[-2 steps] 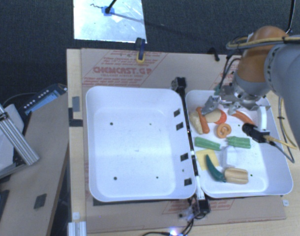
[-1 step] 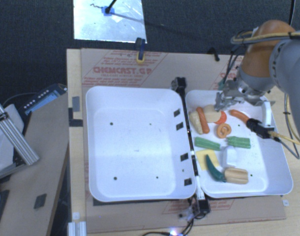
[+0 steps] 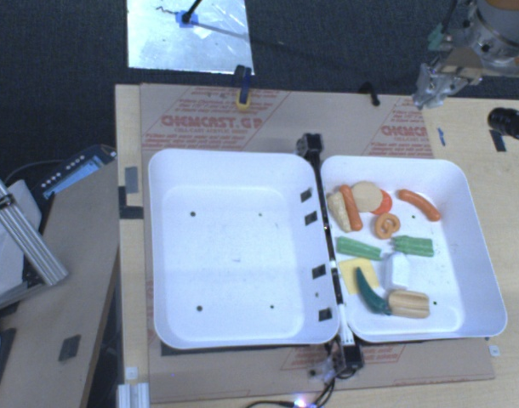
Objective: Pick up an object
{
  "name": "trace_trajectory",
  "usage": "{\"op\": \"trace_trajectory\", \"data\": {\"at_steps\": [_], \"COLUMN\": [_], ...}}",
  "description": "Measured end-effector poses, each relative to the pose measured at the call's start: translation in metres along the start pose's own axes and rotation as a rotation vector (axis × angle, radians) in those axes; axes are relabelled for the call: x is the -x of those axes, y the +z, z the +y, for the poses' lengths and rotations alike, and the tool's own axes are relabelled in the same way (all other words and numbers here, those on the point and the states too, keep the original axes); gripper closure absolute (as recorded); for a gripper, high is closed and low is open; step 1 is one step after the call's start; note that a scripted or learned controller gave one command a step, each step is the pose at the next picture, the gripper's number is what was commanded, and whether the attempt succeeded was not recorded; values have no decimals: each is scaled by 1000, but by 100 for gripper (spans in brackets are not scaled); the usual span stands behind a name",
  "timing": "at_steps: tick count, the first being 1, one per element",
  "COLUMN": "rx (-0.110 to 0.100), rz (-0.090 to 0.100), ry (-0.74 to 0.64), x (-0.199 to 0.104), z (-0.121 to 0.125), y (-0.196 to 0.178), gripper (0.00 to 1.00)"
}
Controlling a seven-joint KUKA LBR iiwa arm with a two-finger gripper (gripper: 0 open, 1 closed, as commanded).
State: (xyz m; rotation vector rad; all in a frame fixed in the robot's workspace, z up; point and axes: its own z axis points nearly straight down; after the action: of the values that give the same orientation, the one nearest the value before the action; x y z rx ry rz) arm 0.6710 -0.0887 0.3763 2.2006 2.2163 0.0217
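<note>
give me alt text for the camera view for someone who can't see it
The gripper hangs above the bench beyond the right bin, which holds toy food, including an orange sausage and a bread roll. The left bin sits beside it.

— How's the light up here?

— Even and fairly bright, coming from overhead. The two white bins (image 3: pixel 234 253) glow close to washed out, with only soft grey shading along their inner walls.

— Any glare?

— Yes, the silvery sheet (image 3: pixel 190 22) at the top throws back a pale, patchy sheen. The dark carpet (image 3: pixel 55 58) around it stays dim and grainy.

— Shadows?

— Faint and short. The small food pieces (image 3: pixel 380 249) in the right-hand bin cast thin soft edges, nothing hard.

— Sharpness?

— Middling. The print on the brown worktop (image 3: pixel 208 119) reads, but softly. The arm (image 3: pixel 489 24) at the top right corner looks smeared and out of focus, and fine detail everywhere is mushy with compression.
</note>
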Motion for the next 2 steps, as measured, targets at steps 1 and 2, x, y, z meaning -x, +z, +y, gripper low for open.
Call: {"op": "trace_trajectory", "data": {"at_steps": [1, 2], "rx": [-2, -20], "rz": [1, 2], "ry": [-1, 2], "x": [-25, -33], "z": [1, 1], "y": [-161, -159], "gripper": [100, 100]}}
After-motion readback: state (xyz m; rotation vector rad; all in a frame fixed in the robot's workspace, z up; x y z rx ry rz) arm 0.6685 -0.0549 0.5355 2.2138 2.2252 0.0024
